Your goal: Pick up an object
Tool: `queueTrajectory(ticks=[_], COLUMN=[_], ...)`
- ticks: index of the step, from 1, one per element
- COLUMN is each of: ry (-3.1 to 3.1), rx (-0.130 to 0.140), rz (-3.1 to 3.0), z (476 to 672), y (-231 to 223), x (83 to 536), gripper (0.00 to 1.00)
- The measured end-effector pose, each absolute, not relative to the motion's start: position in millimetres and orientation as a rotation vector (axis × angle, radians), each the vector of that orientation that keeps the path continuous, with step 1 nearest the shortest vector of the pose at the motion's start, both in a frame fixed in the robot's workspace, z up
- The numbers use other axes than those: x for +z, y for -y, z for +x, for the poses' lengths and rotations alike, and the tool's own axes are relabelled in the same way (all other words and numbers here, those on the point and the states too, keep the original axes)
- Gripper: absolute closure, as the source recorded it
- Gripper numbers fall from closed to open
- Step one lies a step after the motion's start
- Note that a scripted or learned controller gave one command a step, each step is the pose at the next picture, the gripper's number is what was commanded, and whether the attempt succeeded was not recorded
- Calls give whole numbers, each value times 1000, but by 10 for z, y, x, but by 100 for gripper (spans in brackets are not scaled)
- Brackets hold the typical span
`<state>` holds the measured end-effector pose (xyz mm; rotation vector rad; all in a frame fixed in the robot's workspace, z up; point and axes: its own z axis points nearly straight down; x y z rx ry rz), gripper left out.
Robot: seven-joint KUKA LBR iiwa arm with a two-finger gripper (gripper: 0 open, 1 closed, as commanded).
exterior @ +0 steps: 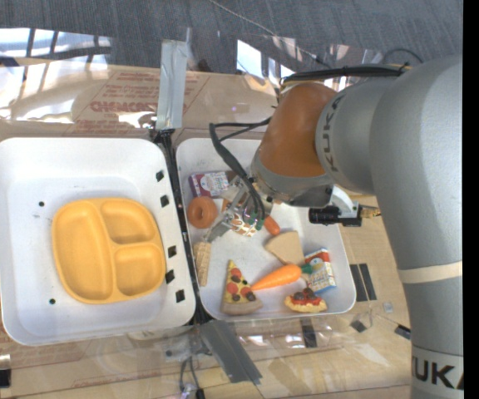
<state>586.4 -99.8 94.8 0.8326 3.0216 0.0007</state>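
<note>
In the right white plastic bin [349,293], two toy pizza slices [240,290], one orange plastic carrot [277,277], one small carton [319,272] and one tan wedge [284,247] lay nearest. Beyond them, the metal gripper [238,210] hovered beside one brown ring doughnut [202,212]; its grip could not be made out. One yellow three-compartment tray [106,248] filled the left bin [23,165].

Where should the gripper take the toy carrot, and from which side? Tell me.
Judging by its pose, grip the carrot across its thick middle, coming straight down from above. It lies flat and slanted in the right bin, tapering to one end, with the pizza slice close beside its narrow end, so close the fingers across the long axis.
</note>
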Motion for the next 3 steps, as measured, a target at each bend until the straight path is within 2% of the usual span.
queueTrajectory(ticks=[1, 2, 3], ry=[-3017, -2938, -2874], rx=[-8, 4, -1], rz=[825, 1090, 1261], z=[5880, 6248, 6489], y=[1032, 605, 888], x=[1067, 2093, 2324], gripper=[100, 100, 100])
